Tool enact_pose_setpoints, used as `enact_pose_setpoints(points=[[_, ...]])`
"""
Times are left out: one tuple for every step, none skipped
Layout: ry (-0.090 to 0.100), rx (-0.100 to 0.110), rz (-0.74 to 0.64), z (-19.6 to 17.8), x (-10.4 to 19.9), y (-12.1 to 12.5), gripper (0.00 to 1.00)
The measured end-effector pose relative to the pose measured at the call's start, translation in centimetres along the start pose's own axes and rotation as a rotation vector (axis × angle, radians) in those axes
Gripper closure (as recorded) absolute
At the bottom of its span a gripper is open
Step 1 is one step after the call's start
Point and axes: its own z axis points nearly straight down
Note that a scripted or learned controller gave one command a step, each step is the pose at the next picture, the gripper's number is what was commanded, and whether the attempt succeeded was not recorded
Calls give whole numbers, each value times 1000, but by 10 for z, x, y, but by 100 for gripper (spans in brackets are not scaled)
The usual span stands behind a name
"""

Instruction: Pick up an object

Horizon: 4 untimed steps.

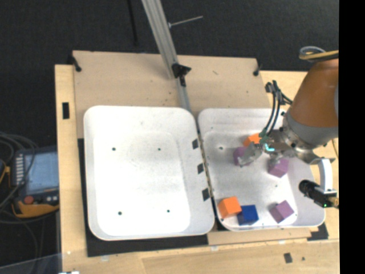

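Note:
In the right bin (228, 121) lie several small blocks. A purple block (239, 154) sits mid-bin, right against the tip of my gripper (250, 156), which reaches down from the right. Just behind the gripper is a small orange piece (254, 138). Another purple block (279, 167) lies under the wrist to the right. Along the bin's front edge sit an orange block (230, 206), a blue block (248, 214) touching it, and a third purple block (282, 210). Whether the gripper has the purple block in its grasp is hidden by its own body.
The left bin (142, 170) stands beside the right one, with black clips (201, 168) on the shared rim. A slanted metal rail (165, 41) runs down to the bins' back edge. The arm's orange band (319, 93) overhangs the right bin's far right side.

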Motion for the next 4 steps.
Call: enact_pose_setpoints(points=[[-1, -5, 2, -2, 0, 1, 0], [-2, 0, 3, 61, -3, 3, 0], [-2, 0, 6, 110, 3, 9, 0], [-3, -5, 5, 119, 2, 10, 0]])
